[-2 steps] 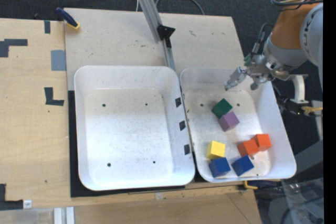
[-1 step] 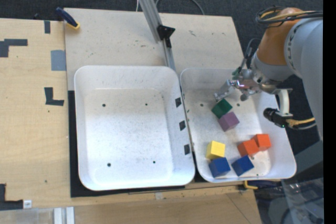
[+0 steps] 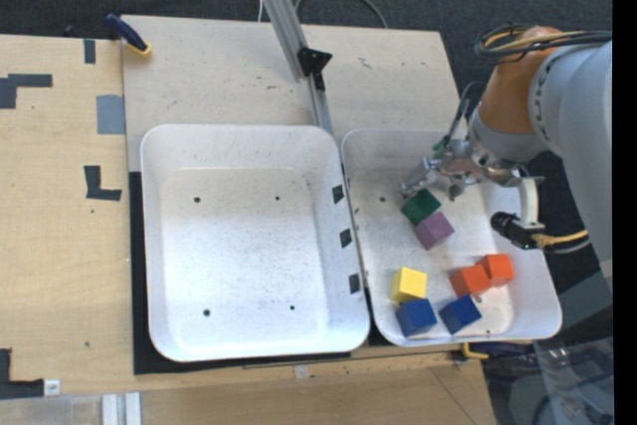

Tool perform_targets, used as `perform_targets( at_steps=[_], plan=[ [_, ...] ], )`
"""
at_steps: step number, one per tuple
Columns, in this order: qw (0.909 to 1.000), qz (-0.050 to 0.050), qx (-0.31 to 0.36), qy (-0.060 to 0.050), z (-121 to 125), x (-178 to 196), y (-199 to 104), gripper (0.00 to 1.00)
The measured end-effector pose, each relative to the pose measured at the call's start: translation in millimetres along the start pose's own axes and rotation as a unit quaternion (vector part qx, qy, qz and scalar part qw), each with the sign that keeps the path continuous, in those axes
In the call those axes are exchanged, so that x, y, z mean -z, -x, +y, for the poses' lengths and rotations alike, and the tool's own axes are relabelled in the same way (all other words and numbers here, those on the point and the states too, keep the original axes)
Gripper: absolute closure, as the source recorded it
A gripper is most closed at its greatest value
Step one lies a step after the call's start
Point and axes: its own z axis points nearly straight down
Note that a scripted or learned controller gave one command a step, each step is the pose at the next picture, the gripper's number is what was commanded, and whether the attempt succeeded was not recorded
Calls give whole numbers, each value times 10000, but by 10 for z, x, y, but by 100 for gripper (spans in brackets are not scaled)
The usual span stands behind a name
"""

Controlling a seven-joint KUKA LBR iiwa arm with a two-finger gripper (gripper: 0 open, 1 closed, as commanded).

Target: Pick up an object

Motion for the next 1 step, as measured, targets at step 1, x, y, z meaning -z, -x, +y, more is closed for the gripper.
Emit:
perform_targets(
  at_steps=[1],
  plan=[
    [10000,1,8,-3,1,108,-6,100]
  ],
)
